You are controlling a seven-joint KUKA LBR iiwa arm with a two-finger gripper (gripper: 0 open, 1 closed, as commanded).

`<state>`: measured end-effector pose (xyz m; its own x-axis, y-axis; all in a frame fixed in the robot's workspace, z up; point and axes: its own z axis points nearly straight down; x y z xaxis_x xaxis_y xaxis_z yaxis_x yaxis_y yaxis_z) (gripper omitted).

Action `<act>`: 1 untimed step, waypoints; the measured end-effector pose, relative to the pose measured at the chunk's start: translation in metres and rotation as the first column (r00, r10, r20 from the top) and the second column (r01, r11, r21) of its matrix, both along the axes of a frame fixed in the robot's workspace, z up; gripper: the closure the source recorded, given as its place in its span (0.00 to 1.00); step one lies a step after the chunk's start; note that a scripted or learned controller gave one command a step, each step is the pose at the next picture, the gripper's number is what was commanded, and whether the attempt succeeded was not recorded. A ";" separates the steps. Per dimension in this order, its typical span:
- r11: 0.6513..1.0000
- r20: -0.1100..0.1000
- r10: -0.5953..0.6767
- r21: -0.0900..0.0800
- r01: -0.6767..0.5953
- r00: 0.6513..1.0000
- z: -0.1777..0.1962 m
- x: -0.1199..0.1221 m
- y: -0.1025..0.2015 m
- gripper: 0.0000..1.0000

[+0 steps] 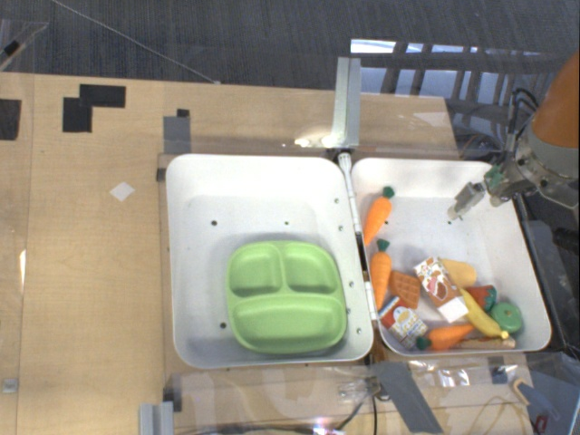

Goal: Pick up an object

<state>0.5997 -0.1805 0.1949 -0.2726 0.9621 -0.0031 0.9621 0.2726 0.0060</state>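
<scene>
The right bin (426,175) holds a heap of toy food along its left and front sides. An orange carrot (378,214) lies at the upper left and a second carrot (381,275) just below it. Further forward lie a brown waffle piece (405,288), a printed snack packet (437,281), a yellow banana (480,311), a third carrot (449,336) and a green round piece (507,315). My gripper (462,205) hangs over the bare back right part of this bin, apart from all the toys and with nothing seen in it.
A green divided plate (285,295) sits in the front half of the left bin (245,184). A metal divider (349,202) runs between the bins, with an upright post (347,98) behind them. The arm's orange band (557,116) shows at the right edge.
</scene>
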 end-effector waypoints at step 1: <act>0.994 -0.001 0.113 0.000 -0.113 0.994 -0.074 -0.025 -0.005 0.00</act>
<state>0.5750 -0.1860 0.1208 -0.3800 0.9250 -0.0028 0.9250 0.3800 0.0053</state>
